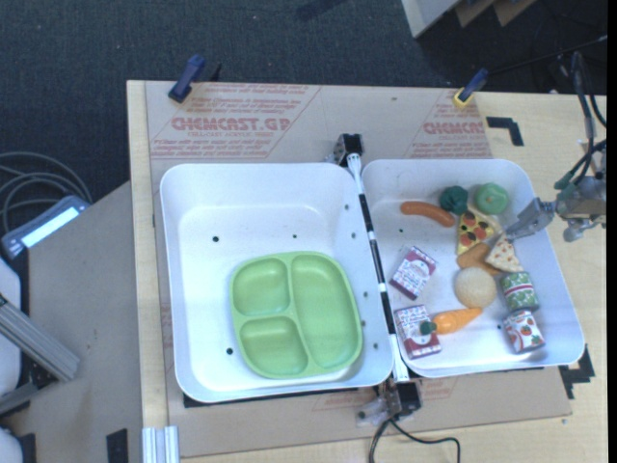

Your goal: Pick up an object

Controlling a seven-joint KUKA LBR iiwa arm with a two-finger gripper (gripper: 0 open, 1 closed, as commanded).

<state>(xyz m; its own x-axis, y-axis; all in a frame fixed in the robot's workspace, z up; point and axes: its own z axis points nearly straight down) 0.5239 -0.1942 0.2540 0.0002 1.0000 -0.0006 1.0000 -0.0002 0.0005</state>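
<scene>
My claw [536, 220] hangs at the far right rim of the right bin [569, 309], coming in from the right side of the counter [145, 258]. I cannot tell whether it is spread or pressed together; what shows is a grey, blurred shape with nothing visibly pinched in it.

The things I could pick all lie in that right bin, to the left of and below my claw. Nearest is a cheese wedge [501, 255], just below and left of the claw tip, and a pizza slice [473, 228] just beside it further left. A green ball [493, 198] sits up and left of the claw, with a darker green piece [454, 199] beside it and an orange sausage [427, 212] further left. Below the claw lies a pale round bun [474, 286], then a carrot [456, 320]. Two small red and green cans [521, 312] stand below the claw near the right wall. Two small cartons [413, 274] rest well to the left, near the divide between the bins.

The left bin [193, 201], well apart from my claw, carries a green divided plate [294, 313].
</scene>
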